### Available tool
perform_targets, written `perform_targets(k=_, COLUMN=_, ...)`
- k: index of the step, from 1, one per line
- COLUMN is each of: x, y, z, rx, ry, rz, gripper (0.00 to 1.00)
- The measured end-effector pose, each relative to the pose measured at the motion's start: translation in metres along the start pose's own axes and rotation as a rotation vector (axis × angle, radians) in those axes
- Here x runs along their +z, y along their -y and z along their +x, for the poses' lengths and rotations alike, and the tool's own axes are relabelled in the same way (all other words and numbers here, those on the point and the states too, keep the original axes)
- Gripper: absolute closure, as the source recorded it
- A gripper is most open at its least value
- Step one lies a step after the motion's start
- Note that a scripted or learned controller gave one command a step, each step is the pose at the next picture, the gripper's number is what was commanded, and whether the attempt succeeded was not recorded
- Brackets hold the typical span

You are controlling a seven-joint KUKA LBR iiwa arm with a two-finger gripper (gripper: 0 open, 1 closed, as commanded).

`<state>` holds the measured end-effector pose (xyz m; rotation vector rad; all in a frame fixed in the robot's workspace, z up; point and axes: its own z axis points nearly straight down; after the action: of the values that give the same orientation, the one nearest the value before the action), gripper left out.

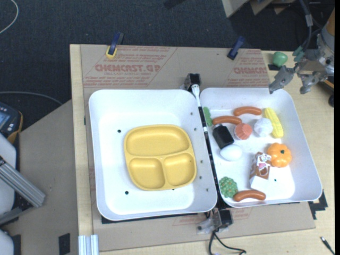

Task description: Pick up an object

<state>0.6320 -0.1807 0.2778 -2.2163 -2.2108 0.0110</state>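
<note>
The right bin holds several toy foods: a sausage, a second sausage, yellow corn, a white ball, a black block, a white egg, an orange pumpkin, a small brown-and-white box, broccoli and a third sausage. My gripper hangs over the bin's far right corner, above and apart from the food. It is open, with nothing between its fingers.
The left bin holds a yellow three-compartment tray. A green ball lies on the bench beyond the right bin, close to the gripper. Clamps hold the cardboard sheet at its far edge.
</note>
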Motion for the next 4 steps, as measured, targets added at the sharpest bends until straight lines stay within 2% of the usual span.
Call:
perform_targets(k=1, x=-0.007, y=-0.002, z=0.0, rx=-0.003, ry=0.003, rz=-0.012, gripper=0.0)
perform_targets(k=2, x=0.051, y=-0.001, z=0.009, rx=-0.003, ry=0.002, rz=-0.008, gripper=0.0)
perform_targets(k=4, x=0.158, y=-0.008, z=-0.001, rx=-0.004, ry=0.001, rz=-0.007, gripper=0.0)
